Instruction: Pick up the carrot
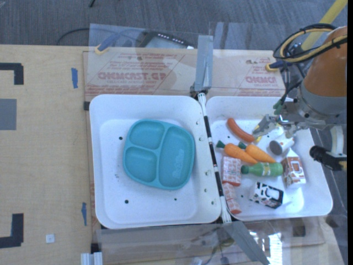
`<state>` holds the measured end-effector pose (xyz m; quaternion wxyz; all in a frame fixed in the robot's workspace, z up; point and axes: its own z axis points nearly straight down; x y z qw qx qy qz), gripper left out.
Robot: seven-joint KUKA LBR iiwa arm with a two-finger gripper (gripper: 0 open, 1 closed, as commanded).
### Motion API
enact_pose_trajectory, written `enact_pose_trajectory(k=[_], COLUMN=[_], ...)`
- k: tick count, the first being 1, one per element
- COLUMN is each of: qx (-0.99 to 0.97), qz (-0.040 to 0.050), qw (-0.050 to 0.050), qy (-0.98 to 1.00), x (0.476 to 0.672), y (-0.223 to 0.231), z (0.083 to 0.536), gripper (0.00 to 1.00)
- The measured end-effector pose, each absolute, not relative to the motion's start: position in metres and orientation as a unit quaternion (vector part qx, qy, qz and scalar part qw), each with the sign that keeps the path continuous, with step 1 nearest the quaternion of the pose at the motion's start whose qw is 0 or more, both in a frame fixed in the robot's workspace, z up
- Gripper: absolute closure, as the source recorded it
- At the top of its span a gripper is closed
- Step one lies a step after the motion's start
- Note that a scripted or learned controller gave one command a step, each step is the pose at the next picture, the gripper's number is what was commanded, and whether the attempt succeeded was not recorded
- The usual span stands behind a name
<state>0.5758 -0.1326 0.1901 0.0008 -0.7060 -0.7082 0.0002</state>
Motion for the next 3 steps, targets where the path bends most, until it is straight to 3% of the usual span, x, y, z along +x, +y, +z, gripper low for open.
enact_pose_trajectory(k=[1,2,3], qx=[-0.657,-0.658,-0.635], qz=[-0.0043,-0.0044,-0.0006], qw=[-0.006,-0.006,-0.001], qy=[-0.754,-0.753,-0.772], x=[0.554,0.554,0.579], y=[-0.117,-0.118,-0.066], z=[0.1,0.109,0.223], gripper=[0.0,1.0,1.0])
